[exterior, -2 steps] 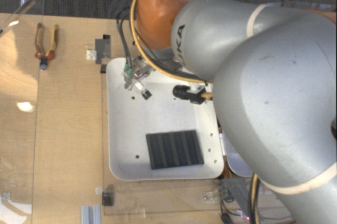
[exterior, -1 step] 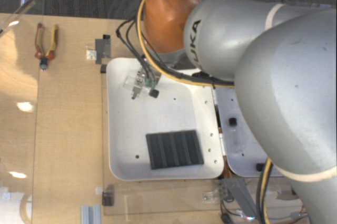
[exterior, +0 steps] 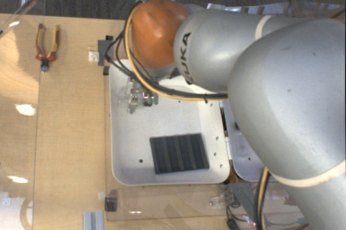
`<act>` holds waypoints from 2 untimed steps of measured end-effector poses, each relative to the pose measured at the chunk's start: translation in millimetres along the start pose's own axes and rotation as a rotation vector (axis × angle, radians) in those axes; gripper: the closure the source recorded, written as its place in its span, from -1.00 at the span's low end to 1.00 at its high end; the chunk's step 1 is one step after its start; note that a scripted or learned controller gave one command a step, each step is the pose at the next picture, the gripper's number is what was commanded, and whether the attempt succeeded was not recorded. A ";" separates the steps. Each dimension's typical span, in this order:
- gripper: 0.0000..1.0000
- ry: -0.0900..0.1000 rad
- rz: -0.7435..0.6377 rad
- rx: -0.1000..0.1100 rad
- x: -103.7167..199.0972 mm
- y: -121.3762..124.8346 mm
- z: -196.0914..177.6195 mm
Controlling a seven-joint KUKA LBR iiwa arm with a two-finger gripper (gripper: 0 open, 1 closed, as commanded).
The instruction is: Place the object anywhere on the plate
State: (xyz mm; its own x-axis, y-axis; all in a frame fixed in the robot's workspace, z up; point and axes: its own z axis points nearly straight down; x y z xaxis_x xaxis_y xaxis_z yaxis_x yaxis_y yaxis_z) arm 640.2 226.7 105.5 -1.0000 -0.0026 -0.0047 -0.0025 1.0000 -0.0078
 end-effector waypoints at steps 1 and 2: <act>1.00 -0.005 0.073 -0.013 -15.9 7.9 -106.8; 1.00 -0.005 0.232 -0.012 -22.9 6.1 -285.9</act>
State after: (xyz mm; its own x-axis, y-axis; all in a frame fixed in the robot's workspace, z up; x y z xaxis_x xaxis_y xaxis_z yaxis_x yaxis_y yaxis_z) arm 661.7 235.1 391.5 -0.9738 0.2271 -0.0095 0.2270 0.9739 0.0060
